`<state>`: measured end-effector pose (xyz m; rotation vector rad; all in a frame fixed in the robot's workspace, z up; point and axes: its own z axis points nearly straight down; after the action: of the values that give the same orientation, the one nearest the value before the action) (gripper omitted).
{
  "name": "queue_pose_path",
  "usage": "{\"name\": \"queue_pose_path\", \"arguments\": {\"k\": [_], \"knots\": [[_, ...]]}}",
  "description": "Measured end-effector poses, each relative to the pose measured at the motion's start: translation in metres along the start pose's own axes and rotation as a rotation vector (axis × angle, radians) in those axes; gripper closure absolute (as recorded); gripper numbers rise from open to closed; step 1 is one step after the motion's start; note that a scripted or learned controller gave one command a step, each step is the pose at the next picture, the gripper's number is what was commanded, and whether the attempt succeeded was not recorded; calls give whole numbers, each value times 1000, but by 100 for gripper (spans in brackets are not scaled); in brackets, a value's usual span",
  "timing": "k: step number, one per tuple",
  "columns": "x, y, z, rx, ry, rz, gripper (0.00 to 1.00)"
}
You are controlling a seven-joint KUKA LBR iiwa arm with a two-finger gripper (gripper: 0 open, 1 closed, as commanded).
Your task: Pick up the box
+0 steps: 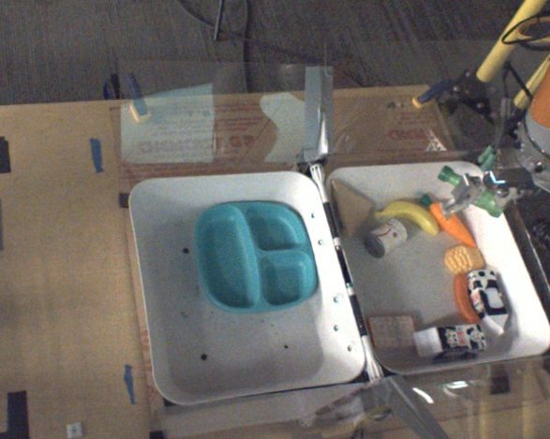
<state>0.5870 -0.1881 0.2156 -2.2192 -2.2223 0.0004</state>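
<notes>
My gripper (473, 193): hanging over the top right part of the right bin, above the carrot's leafy end. Honestly can't tell how it's set from this angle, it's a small metallic-and-green jumble in the picture, and I see nothing clearly held in it.

My arm (544, 139): coming in from the right edge, grey with the orange band showing near the top right corner.

The box (392, 330): small tan cardboard-looking thing lying flat at the bottom left of the right bin (532, 337), close to the front wall. Well apart from my gripper, pretty much the opposite corner.

Next to the box: a little cow-print carton (452, 339) lying on its side just to its right, touching or nearly.

Another cow-print carton (489, 295): further right, lying on an orange plate-ish thing (462, 296).

Middle of the right bin: banana (406, 214) with a grey can (385, 238) tipped over just below it, carrot (454, 225) to the right of the banana, and an orange waffle-textured piece (463, 259) below the carrot.

Left bin (172, 362): has a teal divided plate (256, 254) sitting roughly in the middle.

Desk (56, 304): tan surface with some blue tape bits and black markings off to the left.
</notes>
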Motion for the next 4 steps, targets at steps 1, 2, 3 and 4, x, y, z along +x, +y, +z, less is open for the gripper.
{"name": "queue_pose_path", "arguments": {"k": [1,2,3,4], "knots": [[-35,-8,8,-2,-2,119,0],[-26,-8,-197,-4,-3,92,0],[-18,-95,-67,1,0,352,0],[-18,-94,-77,-1,-1,353,100]]}}
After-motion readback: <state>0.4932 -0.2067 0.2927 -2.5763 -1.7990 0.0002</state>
